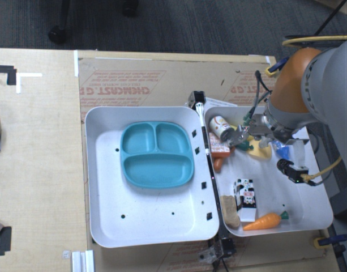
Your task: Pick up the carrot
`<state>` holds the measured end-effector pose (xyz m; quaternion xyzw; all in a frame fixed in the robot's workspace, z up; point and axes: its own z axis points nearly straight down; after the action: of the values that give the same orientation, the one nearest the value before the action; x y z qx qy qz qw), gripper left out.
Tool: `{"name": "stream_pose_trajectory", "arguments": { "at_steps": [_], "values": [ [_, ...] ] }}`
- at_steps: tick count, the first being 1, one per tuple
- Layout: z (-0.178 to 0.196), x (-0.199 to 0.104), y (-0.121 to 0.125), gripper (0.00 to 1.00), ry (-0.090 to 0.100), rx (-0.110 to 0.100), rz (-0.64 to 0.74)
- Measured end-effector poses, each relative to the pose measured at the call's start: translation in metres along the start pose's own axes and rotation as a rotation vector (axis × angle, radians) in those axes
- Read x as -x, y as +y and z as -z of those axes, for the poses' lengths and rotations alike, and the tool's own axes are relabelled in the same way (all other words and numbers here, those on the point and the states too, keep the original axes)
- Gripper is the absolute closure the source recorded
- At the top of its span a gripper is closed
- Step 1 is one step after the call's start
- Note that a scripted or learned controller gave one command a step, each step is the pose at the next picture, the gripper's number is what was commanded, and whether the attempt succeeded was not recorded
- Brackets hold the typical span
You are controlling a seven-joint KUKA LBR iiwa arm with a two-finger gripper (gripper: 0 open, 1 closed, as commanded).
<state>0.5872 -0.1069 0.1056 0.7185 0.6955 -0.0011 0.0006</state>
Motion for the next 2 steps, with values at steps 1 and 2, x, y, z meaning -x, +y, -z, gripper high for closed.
{"name": "stream_pose_trajectory", "arguments": {
  "at_steps": [1,2],
  "values": [
    [0.147,0.033,-0.039,0.00,-0.001,0.002,0.202],
    [0.013,-0.006,-0.047,0.00,0.002,-0.002,0.175]
  ]
}}
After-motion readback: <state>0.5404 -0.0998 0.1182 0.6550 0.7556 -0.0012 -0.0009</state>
